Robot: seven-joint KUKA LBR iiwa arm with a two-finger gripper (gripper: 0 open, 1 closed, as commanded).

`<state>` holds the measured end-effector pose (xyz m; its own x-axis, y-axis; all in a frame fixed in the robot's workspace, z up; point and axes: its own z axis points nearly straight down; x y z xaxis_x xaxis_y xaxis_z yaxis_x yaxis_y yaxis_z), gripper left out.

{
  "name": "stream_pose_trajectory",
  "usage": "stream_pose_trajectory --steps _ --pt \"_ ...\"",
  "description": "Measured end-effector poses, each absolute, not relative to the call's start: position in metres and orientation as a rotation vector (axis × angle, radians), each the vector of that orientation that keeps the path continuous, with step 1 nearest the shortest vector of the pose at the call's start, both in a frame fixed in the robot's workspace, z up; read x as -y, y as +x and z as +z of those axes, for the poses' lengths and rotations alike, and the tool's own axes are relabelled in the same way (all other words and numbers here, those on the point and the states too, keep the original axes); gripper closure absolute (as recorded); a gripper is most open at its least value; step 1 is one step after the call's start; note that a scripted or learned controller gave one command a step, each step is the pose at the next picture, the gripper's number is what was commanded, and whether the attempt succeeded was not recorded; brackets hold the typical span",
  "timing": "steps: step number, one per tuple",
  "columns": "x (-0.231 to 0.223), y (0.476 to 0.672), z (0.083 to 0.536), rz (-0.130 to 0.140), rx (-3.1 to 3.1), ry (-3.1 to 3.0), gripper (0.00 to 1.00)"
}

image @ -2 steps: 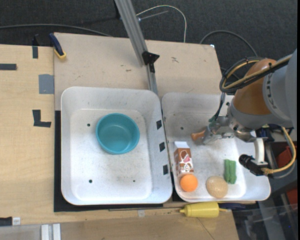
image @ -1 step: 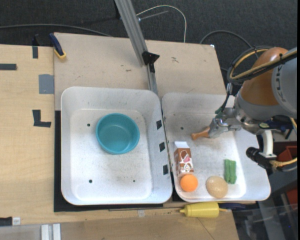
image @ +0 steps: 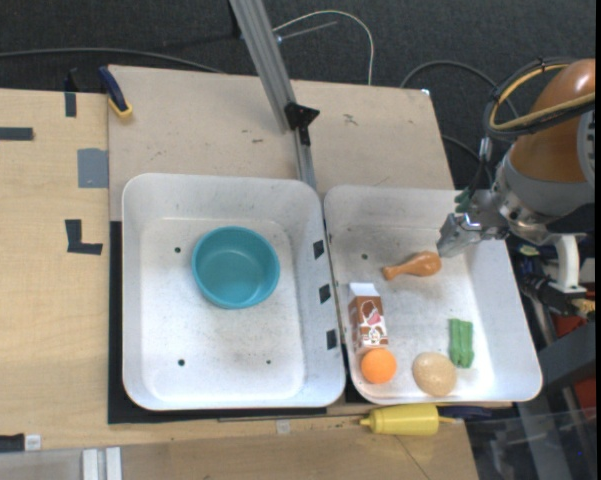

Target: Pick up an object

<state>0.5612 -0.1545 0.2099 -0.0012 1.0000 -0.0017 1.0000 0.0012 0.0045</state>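
The right bin (image: pixel 500 298) holds an orange-brown chicken drumstick (image: pixel 413 266), a small brown and white carton (image: pixel 367 317), an orange ball (image: pixel 378 366), a beige egg-like lump (image: pixel 435 373) and a green pod (image: pixel 462 342). A teal bowl (image: pixel 236 266) sits in the left bin (image: pixel 150 268). My gripper (image: pixel 458 236) hangs at the right bin's far right side, just right of the drumstick and slightly above it. I see nothing between its fingers.
A yellow mustard bottle (image: pixel 405 421) lies on the bench in front of the right bin. A slanted metal pole (image: pixel 270 58) crosses behind the bins. A blue and yellow clamp (image: pixel 114 91) sits at the back left.
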Motion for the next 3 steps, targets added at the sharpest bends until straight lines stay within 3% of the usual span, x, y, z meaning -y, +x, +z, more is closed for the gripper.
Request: stream_pose_trajectory --steps 2,3 --pt "0.159 0.557 0.277 0.001 -2.222 2.218 1.0" --pt "0.097 0.561 0.272 -0.001 -2.23 2.215 1.0"
